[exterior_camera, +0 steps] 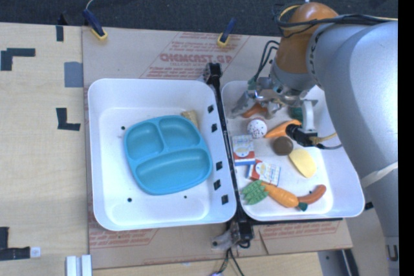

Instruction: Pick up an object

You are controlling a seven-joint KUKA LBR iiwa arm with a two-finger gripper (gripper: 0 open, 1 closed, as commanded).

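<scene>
Bright, even light from overhead on my feed, no hard shadows. White bins [103, 158] run near blown out, rims losing detail. Soft shadow under the blue tray [169, 155] on its lower edge. The arm [362, 87] shows a broad pale sheen, the orange band [304, 35] a small highlight on top. Dark floor at the top is noisy, little texture. Overall slightly soft and low-res; small toys in the right bin look smeared, label print unreadable. Slight bowing at the bench edges.

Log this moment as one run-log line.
tool low in right bin, rear-left corner | nothing seen held | toy carrot front | blue tray in left bin
</scene>
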